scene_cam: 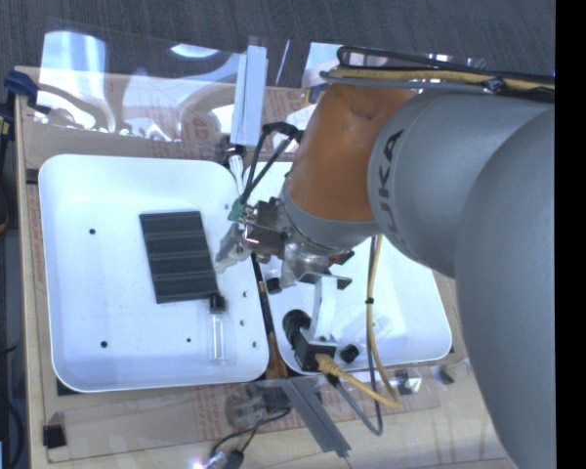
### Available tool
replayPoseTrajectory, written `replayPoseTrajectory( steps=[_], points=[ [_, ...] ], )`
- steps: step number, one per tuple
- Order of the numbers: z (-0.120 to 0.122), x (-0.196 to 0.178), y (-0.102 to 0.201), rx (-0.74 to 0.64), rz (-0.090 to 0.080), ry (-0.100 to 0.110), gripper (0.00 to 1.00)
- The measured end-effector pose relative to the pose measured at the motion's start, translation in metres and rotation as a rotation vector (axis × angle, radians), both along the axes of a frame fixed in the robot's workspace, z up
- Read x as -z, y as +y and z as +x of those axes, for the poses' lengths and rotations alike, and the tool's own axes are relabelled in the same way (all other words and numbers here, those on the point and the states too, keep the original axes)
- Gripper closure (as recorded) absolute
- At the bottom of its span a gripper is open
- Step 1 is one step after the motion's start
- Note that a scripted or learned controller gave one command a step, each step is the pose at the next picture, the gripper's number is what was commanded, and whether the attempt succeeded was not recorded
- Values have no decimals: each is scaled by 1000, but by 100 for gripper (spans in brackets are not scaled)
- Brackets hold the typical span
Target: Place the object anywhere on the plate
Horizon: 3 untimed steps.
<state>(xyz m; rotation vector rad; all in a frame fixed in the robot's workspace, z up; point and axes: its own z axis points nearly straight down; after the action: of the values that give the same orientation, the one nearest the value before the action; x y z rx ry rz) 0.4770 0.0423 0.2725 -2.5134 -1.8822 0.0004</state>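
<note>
The dark ribbed plate [181, 255] lay flat in the left bin [73, 193], left of frame centre. A small clear vial [218, 332] with a black cap, likely the object, rested just below the plate's lower right corner, off it. The gripper [236, 234] hung beside the plate's right edge; its state could not be told. Placement appeared not yet done.
</note>
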Motion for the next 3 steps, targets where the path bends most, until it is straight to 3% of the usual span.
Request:
replayPoseTrajectory(
  steps=[1, 2, 3],
  points=[
    [-2, 76, 58, -104, -2, 6, 0],
    [-3, 152, 109, 97, -4, 9, 0],
    [-1, 81, 27, 166, 0, 3, 0]
  ],
)
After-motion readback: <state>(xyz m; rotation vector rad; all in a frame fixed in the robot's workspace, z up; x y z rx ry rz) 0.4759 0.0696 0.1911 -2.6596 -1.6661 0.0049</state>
